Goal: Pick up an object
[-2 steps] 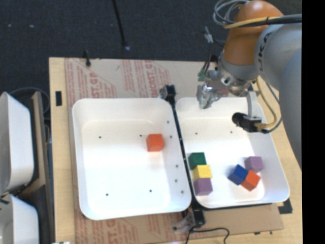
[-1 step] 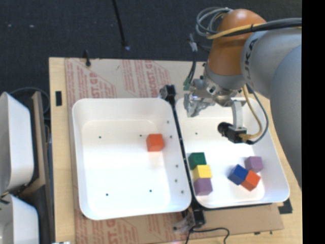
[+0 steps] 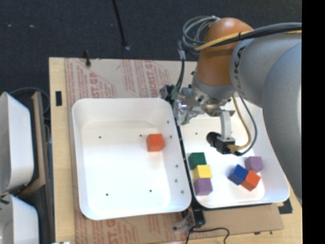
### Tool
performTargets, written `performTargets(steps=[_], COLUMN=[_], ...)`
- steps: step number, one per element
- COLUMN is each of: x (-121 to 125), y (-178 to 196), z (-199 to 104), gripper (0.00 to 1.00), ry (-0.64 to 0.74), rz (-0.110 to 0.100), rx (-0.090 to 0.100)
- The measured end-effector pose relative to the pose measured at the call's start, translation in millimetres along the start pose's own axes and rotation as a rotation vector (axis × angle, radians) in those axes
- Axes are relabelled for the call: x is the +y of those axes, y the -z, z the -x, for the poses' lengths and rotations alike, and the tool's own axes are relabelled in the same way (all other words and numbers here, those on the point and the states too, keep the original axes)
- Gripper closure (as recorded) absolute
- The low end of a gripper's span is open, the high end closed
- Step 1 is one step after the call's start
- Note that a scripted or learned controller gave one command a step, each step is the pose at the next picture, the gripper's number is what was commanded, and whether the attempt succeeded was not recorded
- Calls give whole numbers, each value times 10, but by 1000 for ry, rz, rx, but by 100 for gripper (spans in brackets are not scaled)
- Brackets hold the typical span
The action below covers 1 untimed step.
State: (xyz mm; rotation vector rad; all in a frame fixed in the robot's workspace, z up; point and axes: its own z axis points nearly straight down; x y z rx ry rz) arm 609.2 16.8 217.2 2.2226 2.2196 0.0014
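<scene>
Orange block (image 3: 155, 142) sits untouched, well apart from my gripper (image 3: 184, 109); green block (image 3: 197, 160) nearer, also loose. Nothing grasped yet; can't tell if it's open.

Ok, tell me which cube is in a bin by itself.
The orange cube, alone in the view's left bin. The green cube, yellow cube, blue cube, red cube and two purple cubes share the right bin.
</scene>
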Motion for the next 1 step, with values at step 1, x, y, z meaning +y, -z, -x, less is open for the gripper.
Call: performTargets(steps=[1], x=[-252], y=[152], z=[-529], gripper=[100], ry=[5], rz=[0], rx=[1])
